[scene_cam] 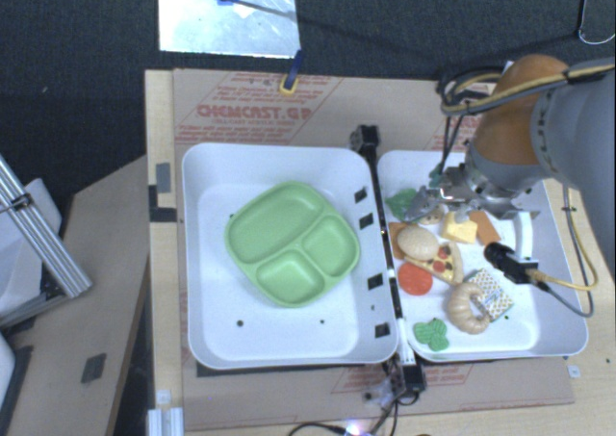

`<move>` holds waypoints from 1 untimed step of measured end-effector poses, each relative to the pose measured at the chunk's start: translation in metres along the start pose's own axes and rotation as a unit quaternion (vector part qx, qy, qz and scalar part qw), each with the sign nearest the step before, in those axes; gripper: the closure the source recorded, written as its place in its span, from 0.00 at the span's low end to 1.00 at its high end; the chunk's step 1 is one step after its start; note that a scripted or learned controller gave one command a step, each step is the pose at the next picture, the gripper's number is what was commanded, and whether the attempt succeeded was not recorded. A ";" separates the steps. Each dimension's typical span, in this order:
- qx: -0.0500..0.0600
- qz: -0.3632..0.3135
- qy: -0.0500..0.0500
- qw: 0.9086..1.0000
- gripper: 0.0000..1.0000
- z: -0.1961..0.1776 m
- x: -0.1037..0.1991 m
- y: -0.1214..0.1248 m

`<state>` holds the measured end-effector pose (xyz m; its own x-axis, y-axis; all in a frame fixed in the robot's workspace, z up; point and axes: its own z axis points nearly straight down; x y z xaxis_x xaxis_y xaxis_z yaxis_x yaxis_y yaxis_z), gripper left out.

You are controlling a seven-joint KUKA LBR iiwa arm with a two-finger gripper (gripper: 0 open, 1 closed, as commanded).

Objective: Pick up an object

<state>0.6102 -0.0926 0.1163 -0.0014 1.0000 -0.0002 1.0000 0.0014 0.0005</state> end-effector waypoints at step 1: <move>-0.006 0.000 -0.002 1.000 0.00 0.023 -0.001 0.005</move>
<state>0.6154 -0.0936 0.0938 -0.0009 1.0000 -0.0035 0.9999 0.0009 0.0131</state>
